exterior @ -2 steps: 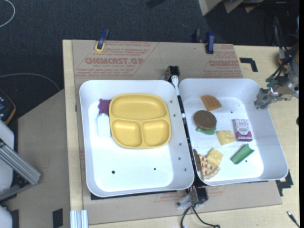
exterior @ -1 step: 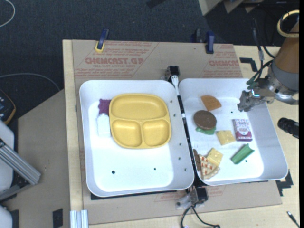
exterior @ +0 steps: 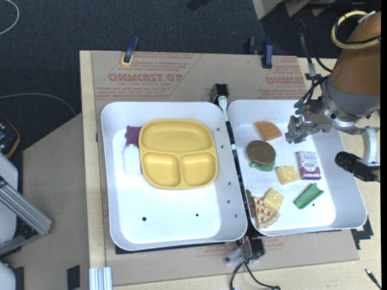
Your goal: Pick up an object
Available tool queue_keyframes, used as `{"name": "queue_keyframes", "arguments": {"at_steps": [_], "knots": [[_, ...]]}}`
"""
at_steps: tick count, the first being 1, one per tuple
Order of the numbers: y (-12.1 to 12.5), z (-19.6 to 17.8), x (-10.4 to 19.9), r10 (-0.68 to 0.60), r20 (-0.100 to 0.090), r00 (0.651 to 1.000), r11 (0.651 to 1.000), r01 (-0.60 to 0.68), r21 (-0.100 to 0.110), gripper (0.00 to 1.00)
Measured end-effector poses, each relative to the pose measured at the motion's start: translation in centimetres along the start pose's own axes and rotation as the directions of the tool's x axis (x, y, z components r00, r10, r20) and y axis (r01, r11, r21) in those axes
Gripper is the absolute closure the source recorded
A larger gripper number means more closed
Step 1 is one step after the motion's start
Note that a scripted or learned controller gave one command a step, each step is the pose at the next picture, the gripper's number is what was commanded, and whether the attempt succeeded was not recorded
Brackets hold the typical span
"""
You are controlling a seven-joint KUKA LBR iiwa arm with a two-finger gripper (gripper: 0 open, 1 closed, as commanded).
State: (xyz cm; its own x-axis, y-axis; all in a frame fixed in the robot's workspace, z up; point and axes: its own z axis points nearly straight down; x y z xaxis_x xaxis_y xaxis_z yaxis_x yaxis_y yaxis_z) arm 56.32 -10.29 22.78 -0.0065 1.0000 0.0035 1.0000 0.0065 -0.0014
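I worked in a robotics lab. My table was a raw board stamped with a maker's red lettering, held by clamps at its far edge. Two white bins sat on it holding toy food. Cables trailed over dark carpet, beside an aluminium rail.

- We see even, fairly bright overhead light on both white bins, which look slightly washed out.
- We find only soft, short shadows beside the yellow tray.
- The dark floor at the far side stays dim.
- We notice mild softness and grain overall.
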Motion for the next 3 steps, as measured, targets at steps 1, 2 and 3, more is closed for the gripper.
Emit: {"name": "queue_keyframes", "arguments": {"at_steps": [1, 2, 3], "knots": [[-1.3, 0.8, 5.9, 0.0, 0.0, 1.0, 1.0, 0.0, 0.002, 1.0], [-0.4, 1.3, 6.7, 0.005, 0.004, 1.0, 1.0, -0.005, -0.002, 1.0], [-1.3, 0.4, 7.5, 0.005, 0.002, 1.0, 1.0, -0.005, -0.001, 1.0]]}}
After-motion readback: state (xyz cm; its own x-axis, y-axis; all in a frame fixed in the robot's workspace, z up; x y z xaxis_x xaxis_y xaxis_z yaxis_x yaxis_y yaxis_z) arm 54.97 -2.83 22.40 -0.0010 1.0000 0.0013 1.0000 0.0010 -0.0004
